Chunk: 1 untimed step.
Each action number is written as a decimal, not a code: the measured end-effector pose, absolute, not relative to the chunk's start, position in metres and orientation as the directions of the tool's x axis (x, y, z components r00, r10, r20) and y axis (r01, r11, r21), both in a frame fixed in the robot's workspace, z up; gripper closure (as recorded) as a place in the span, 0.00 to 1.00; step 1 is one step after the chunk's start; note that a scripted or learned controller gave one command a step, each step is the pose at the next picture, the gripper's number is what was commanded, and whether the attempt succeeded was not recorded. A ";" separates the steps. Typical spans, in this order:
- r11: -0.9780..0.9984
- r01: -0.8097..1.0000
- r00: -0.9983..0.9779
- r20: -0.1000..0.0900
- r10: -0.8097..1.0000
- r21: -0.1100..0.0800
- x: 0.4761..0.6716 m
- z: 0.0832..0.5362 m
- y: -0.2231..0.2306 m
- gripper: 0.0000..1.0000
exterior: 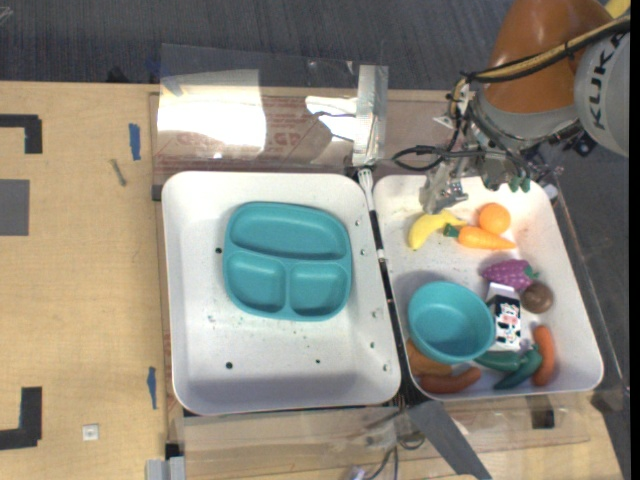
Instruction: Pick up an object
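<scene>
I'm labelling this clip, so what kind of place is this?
Probably a robotics lab bench for pick-up trials: two white bins, toy food such as a banana, and a grey-and-orange robot arm.

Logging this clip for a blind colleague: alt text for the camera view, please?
The gripper hangs over the right bin's far end, just above a banana. That bin also holds a teal bowl and toy food; the left bin holds a teal divided plate.

Count on the tabletop (80, 268): two white bins, left (190, 368) and right (575, 353). One teal plate (288, 259). One teal bowl (450, 320). One banana (428, 229). One orange (494, 216). One carrot (483, 238). One grape bunch (507, 271). One carton (508, 320). One brown round item (538, 296), kind unclear.
</scene>
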State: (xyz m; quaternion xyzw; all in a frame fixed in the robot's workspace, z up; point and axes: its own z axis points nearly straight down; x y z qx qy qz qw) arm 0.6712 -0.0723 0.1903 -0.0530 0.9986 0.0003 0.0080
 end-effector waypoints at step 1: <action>0.828 -0.560 -0.828 0.000 -0.560 0.004 0.666 0.106 -0.133 1.00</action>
